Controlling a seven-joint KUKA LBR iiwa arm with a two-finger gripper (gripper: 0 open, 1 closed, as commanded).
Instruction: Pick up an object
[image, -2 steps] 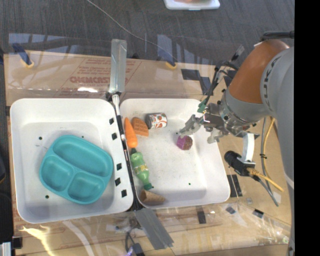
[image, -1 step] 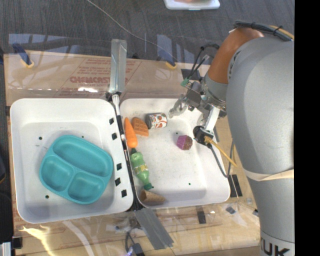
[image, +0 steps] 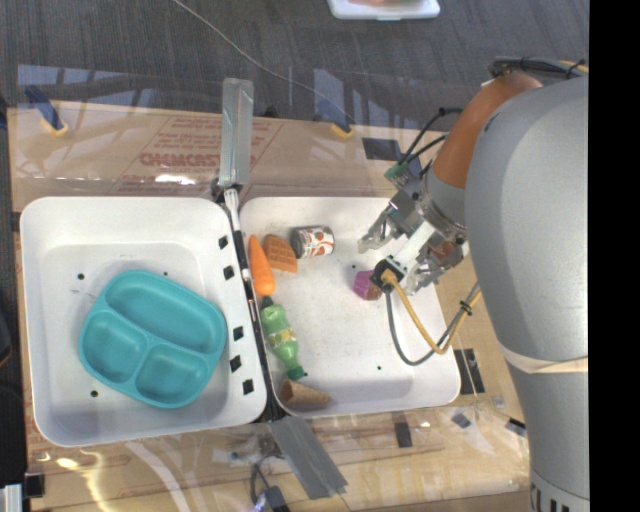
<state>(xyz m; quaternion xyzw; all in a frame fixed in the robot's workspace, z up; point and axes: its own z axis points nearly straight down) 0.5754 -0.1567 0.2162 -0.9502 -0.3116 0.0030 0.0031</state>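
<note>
My gripper (image: 388, 238) hangs over the right side of the right bin (image: 340, 385), reaching in from the right. A small purple object (image: 362, 285) lies on the bin floor just below and left of it; I cannot tell whether they touch. A small can (image: 314, 241) with a red and white label lies on its side to the gripper's left. Along the bin's left wall lie an orange carrot (image: 260, 266), an orange ridged piece (image: 281, 253), a green bottle-shaped toy (image: 280, 336) and a brown cone-like piece (image: 304, 395).
The left bin (image: 60, 230) holds a teal divided plate (image: 152, 338). A grey clamp strip (image: 236, 130) rises between the two bins at the back. The arm's large grey body fills the right side beyond the right bin.
</note>
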